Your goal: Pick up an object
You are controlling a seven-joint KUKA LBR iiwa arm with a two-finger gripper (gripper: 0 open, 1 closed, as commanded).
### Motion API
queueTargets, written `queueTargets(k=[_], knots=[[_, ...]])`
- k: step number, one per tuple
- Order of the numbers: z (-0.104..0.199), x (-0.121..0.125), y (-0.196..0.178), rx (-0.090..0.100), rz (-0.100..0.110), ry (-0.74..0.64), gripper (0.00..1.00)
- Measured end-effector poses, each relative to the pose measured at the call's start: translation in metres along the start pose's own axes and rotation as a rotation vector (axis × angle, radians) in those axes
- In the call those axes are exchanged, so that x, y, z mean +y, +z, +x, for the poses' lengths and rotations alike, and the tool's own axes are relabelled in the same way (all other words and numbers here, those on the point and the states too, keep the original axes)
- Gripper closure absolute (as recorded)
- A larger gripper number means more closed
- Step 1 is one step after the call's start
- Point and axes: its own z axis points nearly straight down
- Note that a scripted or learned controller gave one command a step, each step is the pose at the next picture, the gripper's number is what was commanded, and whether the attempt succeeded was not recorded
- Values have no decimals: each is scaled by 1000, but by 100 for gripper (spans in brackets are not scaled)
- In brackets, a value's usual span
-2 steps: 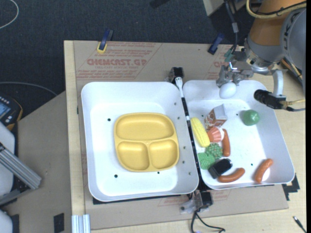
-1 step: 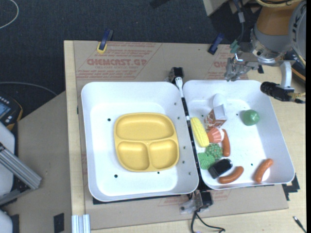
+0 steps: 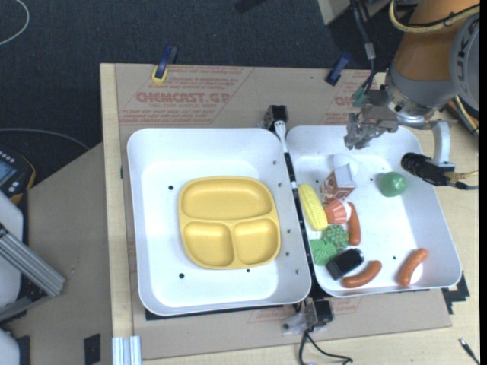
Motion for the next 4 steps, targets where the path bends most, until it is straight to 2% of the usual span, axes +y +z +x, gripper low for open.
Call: queueTargets(k=[1,4], knots=[[24,-43,-4,1,0,-2,100],[48,-50,7,0,-2,-2,100]])
